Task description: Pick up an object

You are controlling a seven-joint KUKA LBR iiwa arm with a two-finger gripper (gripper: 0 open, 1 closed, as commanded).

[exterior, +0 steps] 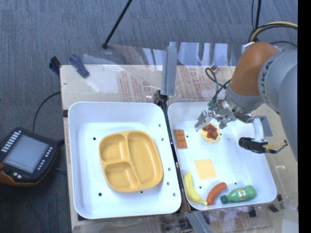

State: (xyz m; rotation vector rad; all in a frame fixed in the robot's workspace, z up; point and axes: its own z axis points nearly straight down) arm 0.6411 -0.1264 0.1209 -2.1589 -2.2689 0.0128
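Note:
My gripper (212, 122) hangs over the back of the right bin (262, 166), open, with its fingers spread on either side of a small round toy pizza (211, 133) with red topping. The pizza lies on the bin floor just below the fingertips, and nothing is held between them. A brown chocolate bar (180, 139) lies to the pizza's left by the bin wall. Nearer the front are a flat yellow cheese slice (204, 169), a banana (193, 188), a red sausage (216, 192) and a green bottle (239, 194) on its side.
The left bin (82, 130) holds a yellow divided plate (130, 160). A grey upright post (169, 74) stands behind the bins where they meet. A teach pendant (24, 154) lies off the bench at the left.

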